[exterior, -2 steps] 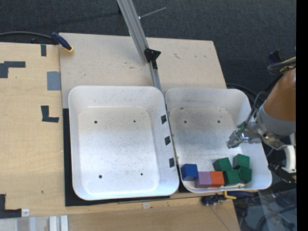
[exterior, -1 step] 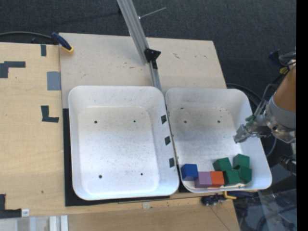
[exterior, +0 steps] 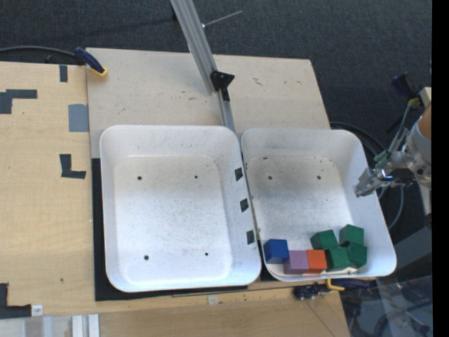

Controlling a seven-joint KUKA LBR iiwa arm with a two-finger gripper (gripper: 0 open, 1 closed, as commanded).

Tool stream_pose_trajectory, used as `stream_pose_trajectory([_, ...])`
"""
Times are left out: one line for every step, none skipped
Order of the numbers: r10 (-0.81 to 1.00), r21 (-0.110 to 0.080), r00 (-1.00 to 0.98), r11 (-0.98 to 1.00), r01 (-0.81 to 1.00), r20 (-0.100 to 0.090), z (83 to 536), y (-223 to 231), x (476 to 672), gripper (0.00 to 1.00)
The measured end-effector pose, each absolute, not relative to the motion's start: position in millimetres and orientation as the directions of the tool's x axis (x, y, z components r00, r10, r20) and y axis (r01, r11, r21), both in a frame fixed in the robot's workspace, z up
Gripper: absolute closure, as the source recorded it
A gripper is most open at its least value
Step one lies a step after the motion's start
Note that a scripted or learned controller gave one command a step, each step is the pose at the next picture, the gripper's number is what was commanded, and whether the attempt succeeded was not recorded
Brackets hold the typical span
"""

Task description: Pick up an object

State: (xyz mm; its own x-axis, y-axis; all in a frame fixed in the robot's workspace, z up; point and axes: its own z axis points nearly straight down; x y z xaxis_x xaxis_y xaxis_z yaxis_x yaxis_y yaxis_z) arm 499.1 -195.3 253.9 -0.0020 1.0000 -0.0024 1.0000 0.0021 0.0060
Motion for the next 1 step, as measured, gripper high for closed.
stream_pose_trajectory([1.0,-0.001,-0.005,0.005,1.0,0.001,241.3,-146.7,515.5,1.0])
